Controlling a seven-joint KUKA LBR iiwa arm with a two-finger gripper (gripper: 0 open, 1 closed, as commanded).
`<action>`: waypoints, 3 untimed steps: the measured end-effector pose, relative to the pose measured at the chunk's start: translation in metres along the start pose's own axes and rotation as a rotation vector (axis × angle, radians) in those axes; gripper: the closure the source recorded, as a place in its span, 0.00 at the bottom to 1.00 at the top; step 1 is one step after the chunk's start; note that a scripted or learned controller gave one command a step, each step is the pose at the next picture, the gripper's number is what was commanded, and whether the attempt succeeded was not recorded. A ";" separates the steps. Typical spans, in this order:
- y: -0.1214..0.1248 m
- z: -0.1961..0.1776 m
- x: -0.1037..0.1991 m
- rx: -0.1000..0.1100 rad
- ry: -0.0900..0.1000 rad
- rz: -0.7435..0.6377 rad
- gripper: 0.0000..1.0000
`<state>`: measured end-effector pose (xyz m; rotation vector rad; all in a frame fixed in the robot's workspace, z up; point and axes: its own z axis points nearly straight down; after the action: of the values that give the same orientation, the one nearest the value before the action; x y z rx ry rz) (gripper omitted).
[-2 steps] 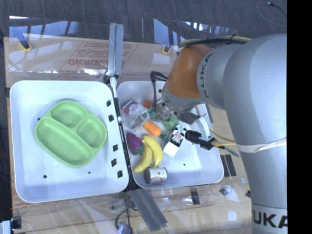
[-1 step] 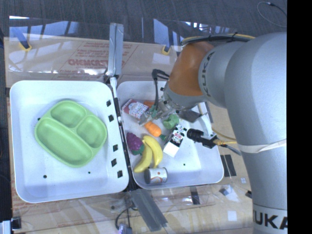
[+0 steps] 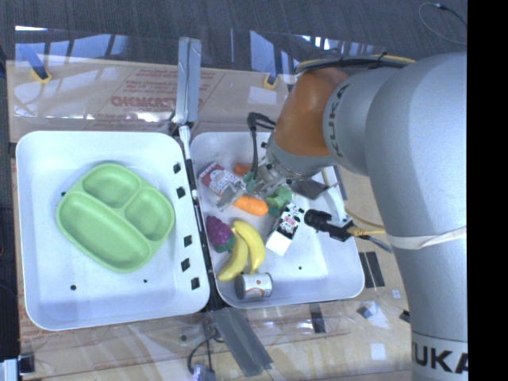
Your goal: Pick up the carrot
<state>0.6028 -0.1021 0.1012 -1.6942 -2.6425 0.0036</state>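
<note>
The carrot is short and orange and lies in the middle of the right bin. My gripper hangs low over the bin, just behind and above the carrot, under the orange band of the arm. Its tip sits among green and dark pieces next to the carrot, and I cannot tell whether it touches the carrot.
Around the carrot lie a yellow banana, purple grapes, a can, a white box and a red-and-white packet. A green divided plate sits in the left bin. The big grey arm covers the right side.
</note>
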 end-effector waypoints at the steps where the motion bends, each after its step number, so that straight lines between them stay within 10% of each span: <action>1: 0.000 -0.010 0.000 0.000 -0.001 -0.004 1.00; 2: 0.001 -0.010 0.000 0.000 -0.001 -0.005 0.00; 3: -0.052 -0.083 0.004 -0.002 0.000 -0.027 0.00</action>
<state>0.5543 -0.1198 0.1843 -1.6586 -2.6665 0.0009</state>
